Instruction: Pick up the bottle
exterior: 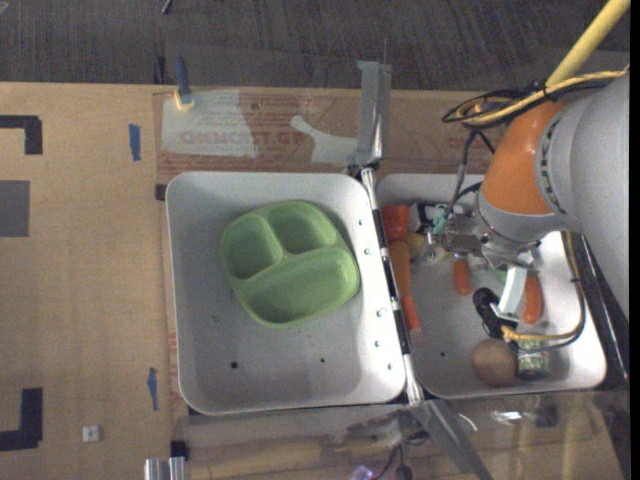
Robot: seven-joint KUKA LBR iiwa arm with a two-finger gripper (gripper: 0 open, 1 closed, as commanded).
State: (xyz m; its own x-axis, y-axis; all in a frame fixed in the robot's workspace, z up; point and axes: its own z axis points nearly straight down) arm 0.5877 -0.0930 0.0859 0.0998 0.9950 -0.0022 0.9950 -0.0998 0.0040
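A long orange thing point(400, 260) with a red-orange end lies along the left wall of the right bin point(590, 368); it may be the bottle, though its shape is hard to read. My gripper point(440, 236) hangs low over the back left of that bin, just right of the orange thing's upper end. The grey wrist and orange band rise behind it to the right. Nothing is seen held in the gripper.
A green divided plate point(290, 263) sits in the left bin point(200, 368). The right bin also holds two small orange pieces point(461, 276) point(533, 300), a brown round lump point(490, 361) and a small jar-like thing point(533, 364) near the front.
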